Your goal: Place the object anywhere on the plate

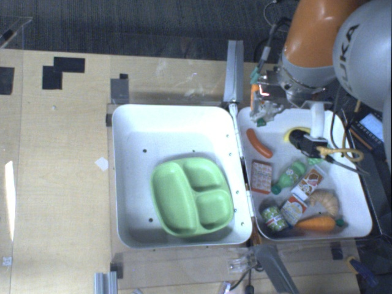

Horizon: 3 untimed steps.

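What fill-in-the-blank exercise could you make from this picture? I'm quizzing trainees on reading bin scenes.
1. The green plate lies in the ____ bin.
2. The plate is divided into ____ compartments.
3. The carrot lies in the ____ bin, near its front edge.
4. The gripper hovers over the right bin's far-left corner, just beyond the red ____.

Missing words: left; three; right; sausage

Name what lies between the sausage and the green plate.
In the camera view, the bare floor of the left bin and the two bins' adjoining walls lie between the sausage and the green plate; no loose item.
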{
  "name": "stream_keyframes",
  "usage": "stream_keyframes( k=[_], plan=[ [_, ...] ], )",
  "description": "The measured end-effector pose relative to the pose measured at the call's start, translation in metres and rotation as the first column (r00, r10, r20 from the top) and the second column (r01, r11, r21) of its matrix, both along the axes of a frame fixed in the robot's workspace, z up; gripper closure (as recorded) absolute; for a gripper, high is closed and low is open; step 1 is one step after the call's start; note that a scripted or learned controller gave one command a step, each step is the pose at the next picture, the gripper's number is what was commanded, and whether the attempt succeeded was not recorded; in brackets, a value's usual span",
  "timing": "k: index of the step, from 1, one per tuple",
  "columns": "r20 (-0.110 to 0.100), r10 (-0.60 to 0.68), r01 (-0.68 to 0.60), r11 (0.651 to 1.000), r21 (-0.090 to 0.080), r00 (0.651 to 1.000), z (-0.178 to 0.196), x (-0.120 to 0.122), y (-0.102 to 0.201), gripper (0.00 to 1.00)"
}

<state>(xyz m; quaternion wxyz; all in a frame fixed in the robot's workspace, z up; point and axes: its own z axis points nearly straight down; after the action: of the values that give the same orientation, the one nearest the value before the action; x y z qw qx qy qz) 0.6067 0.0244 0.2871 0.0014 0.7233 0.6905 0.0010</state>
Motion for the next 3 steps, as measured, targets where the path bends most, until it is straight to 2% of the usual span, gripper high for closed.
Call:
stream_keyframes(
  k=[1,2,3],
  plan=[
    [0.003,0.384,-0.384,0.923,-0.001,0.923,-0.053,0.051,0.013,1.0],
    [0.002,0.424,-0.424,0.906,-0.001,0.906,-0.101,0.063,-0.018,1.0],
    [0.002,0.505,-0.505,0.863,-0.001,0.863,-0.101,0.054,0.033,1.0]
  ],
)
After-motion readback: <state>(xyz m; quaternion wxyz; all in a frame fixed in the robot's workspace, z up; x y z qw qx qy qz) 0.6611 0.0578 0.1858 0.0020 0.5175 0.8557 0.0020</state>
